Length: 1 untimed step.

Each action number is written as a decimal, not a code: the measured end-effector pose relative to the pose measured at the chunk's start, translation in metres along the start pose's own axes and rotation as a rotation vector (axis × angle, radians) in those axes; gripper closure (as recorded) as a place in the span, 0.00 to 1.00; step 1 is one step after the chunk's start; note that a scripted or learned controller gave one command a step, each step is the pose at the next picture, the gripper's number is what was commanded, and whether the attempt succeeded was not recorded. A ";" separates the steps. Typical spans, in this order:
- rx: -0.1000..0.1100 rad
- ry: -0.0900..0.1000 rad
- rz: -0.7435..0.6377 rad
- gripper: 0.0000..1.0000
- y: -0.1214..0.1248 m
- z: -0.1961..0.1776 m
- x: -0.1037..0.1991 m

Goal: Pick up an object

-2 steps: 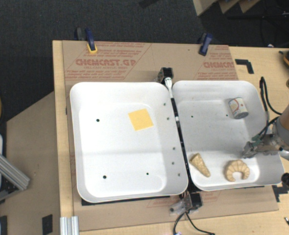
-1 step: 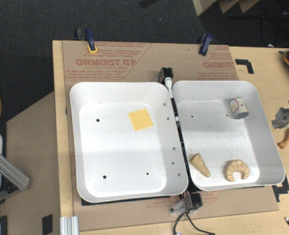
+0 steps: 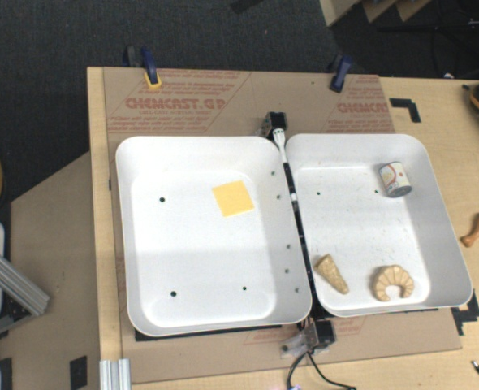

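Camera view: croissant [image 3: 393, 283] in right bin [image 3: 434, 218].

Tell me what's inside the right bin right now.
The right bin holds three things: a small can lying on its side near the far corner, a cone-shaped piece and a croissant by the near edge. Nothing covers them.

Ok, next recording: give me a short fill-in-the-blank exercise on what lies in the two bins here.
1. The yellow square lies in the ____ bin.
2. The small can lies on its side near the ____ corner of the right bin.
3. The croissant lies to the ____ of the cone-shaped piece.
4. The right bin holds ____ things.

Missing words: left; far right; right; three
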<state>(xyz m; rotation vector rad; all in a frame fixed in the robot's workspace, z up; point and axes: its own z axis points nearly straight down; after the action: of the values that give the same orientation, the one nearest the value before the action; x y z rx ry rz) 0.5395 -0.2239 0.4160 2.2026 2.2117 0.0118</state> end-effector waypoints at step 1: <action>0.001 0.002 -0.001 1.00 0.007 -0.129 0.031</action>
<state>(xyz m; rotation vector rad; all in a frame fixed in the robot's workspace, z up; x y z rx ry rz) 0.5443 -0.1920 0.5445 2.2037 2.2140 0.0131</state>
